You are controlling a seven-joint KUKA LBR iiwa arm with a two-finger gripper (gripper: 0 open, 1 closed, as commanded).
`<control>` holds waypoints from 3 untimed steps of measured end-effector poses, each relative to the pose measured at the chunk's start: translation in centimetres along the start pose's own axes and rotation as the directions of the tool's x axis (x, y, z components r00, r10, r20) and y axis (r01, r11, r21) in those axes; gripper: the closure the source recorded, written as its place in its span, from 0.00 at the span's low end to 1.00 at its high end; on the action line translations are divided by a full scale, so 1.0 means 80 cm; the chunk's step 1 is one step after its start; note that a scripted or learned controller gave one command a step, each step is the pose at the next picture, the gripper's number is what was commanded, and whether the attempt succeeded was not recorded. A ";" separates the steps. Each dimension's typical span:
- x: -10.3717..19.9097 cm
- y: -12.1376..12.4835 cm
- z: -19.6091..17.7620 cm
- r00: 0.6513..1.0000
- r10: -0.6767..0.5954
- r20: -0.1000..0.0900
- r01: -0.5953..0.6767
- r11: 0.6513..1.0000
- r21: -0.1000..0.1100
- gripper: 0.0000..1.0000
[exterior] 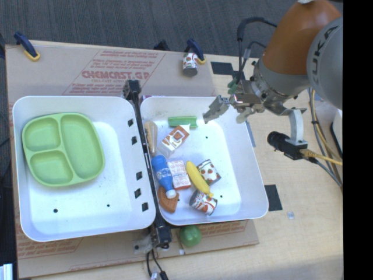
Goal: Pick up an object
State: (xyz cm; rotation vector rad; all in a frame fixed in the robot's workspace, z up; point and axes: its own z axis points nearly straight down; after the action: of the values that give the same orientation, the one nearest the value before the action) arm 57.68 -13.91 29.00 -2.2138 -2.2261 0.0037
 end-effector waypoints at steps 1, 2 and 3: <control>0.058 0.039 -0.002 1.000 -0.002 0.001 0.002 1.000 -0.001 0.00; 0.057 0.039 -0.002 1.000 -0.001 0.001 0.001 1.000 -0.001 0.00; 0.057 0.039 -0.002 1.000 -0.001 0.001 0.001 1.000 -0.001 0.00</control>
State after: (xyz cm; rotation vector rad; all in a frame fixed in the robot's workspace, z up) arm 60.78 -9.31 29.11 -2.2133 -2.2289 0.0044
